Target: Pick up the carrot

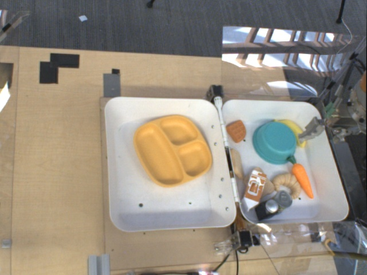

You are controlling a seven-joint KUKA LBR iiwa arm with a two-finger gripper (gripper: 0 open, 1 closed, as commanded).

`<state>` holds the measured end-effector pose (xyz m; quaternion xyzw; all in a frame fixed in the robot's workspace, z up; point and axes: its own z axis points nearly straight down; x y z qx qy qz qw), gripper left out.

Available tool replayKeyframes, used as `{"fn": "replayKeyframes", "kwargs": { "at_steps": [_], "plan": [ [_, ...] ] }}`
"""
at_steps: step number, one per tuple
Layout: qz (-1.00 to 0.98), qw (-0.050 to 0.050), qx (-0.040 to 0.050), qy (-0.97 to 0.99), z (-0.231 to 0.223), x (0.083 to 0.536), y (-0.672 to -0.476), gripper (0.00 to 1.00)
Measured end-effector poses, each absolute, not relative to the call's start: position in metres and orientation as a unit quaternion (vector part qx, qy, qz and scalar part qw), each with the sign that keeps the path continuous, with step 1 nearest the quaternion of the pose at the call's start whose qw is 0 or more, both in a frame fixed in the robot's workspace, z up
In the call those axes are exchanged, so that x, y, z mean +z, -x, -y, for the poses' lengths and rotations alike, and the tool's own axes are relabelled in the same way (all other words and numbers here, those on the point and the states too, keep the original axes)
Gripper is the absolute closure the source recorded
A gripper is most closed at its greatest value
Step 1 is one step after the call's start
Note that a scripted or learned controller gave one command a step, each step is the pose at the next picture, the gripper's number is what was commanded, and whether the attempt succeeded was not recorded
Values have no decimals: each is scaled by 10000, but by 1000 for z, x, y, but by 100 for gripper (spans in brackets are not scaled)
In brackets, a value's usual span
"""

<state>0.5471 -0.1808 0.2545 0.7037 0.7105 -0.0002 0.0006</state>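
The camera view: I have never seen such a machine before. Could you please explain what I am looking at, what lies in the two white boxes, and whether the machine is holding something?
One camera looks down at a slant on a wooden bench. On it sit two shallow white bins. The left bin holds a yellow divided plate. The right bin holds a teal bowl, an orange carrot, a brown cookie-like piece, a small printed packet, a beige ring and a dark, round-topped object. The robot arm enters from the right; its hand is at the bin's upper right, near the bowl. It holds nothing I can see. The carrot lies apart from it.
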Motion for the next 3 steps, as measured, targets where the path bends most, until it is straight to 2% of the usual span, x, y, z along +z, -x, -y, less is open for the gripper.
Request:
{"fn": "replayKeyframes", "kwargs": {
  "at_steps": [1,2,3],
  "plan": [
    [-7423,-61,-27,-6701,173,101,-539,0],
    [-7439,11,6,-6683,173,114,-545,100],
    [-7569,6,16,-6535,127,175,-506,100]
  ]
}}
